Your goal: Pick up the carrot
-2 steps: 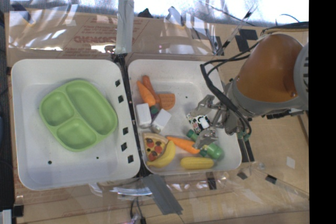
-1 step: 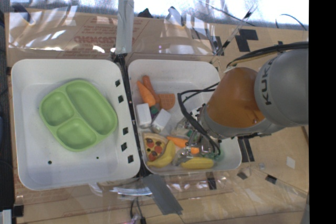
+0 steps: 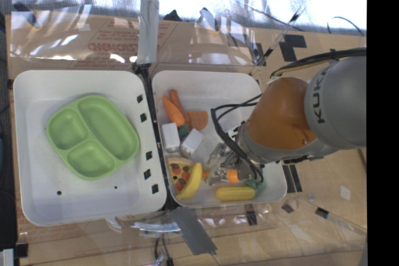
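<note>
Two orange carrot-like pieces (image 3: 174, 109) lie at the far left of the right bin (image 3: 206, 79), beside a flat orange-red slice (image 3: 198, 119). My gripper (image 3: 222, 169) is low in the near part of that bin, under the grey and orange wrist (image 3: 280, 118). A small orange piece with a green end (image 3: 233, 176) sits right against the gripper's tip, partly hidden by the metal. From this angle I cannot tell whether it is held.
Around the gripper lie a yellow banana (image 3: 192, 182), a yellow corn-like piece (image 3: 235, 194), a pizza-like slice (image 3: 178, 170) and white blocks (image 3: 192, 142). The left bin (image 3: 37, 184) holds a green divided plate (image 3: 93, 136). Black cables (image 3: 227, 112) loop off the wrist.
</note>
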